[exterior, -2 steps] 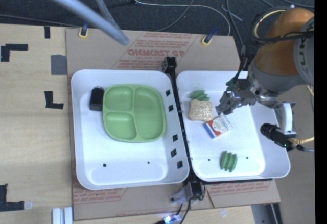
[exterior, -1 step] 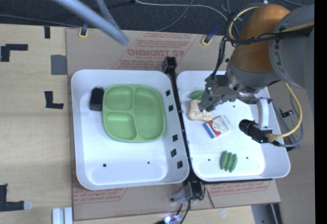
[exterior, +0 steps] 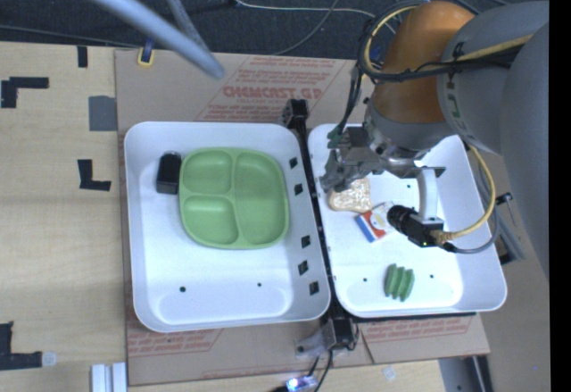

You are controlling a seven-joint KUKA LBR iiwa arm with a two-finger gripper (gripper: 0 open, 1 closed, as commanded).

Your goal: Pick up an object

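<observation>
My gripper (exterior: 343,178) hangs low over the upper left part of the right bin (exterior: 464,292), under the orange wrist band. Directly beneath its tip lies a pale tan, lumpy object (exterior: 352,196). A small red, white and blue item (exterior: 374,224) sits just to the lower right of it. A green pod-shaped object (exterior: 399,282) rests near the right bin's front. In the left bin (exterior: 152,283) a green divided plate (exterior: 235,197) lies flat, with a small black block (exterior: 168,173) at its left edge.
A black divider with clips (exterior: 308,212) runs between the two bins. A black cable connector with a yellow wire (exterior: 419,229) hangs from the arm over the right bin. Cardboard lies under both bins.
</observation>
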